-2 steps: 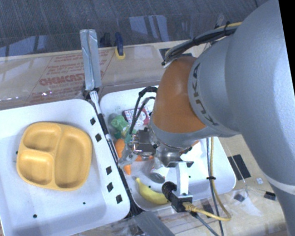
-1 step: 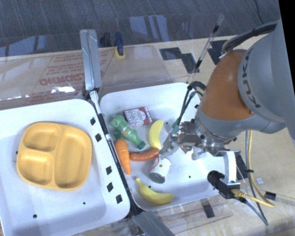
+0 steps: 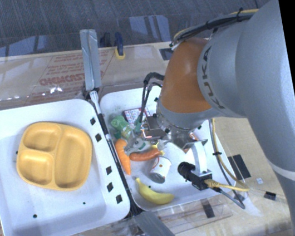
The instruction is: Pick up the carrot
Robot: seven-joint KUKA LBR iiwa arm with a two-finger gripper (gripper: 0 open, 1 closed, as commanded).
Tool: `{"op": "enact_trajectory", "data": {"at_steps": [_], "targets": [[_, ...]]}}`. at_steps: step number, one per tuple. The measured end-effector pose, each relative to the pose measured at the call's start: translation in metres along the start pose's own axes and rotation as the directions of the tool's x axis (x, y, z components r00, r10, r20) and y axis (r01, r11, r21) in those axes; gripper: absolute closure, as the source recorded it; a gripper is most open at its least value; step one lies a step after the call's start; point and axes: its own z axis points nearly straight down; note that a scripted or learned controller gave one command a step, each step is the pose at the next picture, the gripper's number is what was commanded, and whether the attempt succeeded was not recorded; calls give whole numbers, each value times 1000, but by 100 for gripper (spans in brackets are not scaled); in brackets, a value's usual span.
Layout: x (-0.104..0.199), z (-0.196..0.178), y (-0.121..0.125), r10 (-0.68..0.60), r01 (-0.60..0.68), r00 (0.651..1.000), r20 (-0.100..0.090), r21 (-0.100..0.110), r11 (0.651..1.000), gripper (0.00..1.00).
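Note:
The carrot [image 3: 123,156] is orange and lies lengthwise along the left wall of the right bin [image 3: 206,192], with its thin end pointing toward the front. My gripper [image 3: 140,142] hangs low over the bin's left half, just right of the carrot's upper end. A second, redder orange piece [image 3: 143,156] lies crosswise directly below the gripper and touches the carrot's side. The wrist and its cabling hide the space around the gripper tip.
A green item [image 3: 119,126] sits behind the carrot. A banana [image 3: 154,193] lies at the front of the right bin, with a small white cylinder [image 3: 161,170] just behind it. The left bin [image 3: 13,223] holds a yellow divided plate [image 3: 55,154].

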Motion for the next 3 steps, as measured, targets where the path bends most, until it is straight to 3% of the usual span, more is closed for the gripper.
{"op": "enact_trajectory", "data": {"at_steps": [1, 2, 3], "targets": [[60, 9, 26, -225, 225, 974, 1, -1, 974, 0], [24, 8, 89, 176, -176, 984, 0, 0, 984, 0], [-52, 75, 56, 255, -255, 967, 1, 3, 967, 0]]}}
